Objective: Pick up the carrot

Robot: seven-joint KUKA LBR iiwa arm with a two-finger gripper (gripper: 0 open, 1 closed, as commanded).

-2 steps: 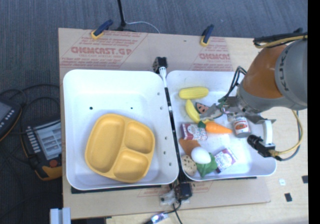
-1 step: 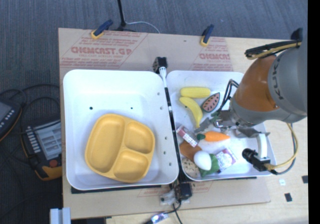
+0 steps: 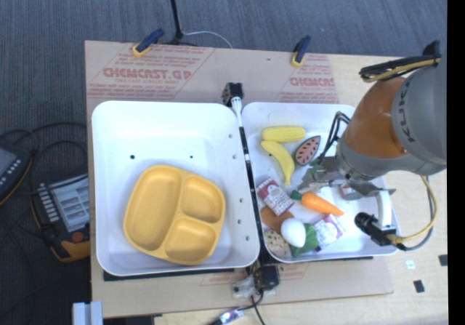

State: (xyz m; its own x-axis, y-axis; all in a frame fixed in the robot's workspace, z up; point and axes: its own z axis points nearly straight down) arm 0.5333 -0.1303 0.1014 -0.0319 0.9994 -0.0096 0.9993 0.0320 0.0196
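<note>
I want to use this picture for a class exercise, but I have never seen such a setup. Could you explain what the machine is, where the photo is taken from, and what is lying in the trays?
One camera looks down at a slant on a bench with two shallow white bins. The grey machine with the orange band is a robot arm reaching in from the picture's right; its gripper hangs over the right bin, close to the carrot. I cannot tell whether it holds anything. That bin also has a banana, a corn cob, a watermelon slice, a white egg and some small packets. The left bin holds a yellow divided plate.
</note>
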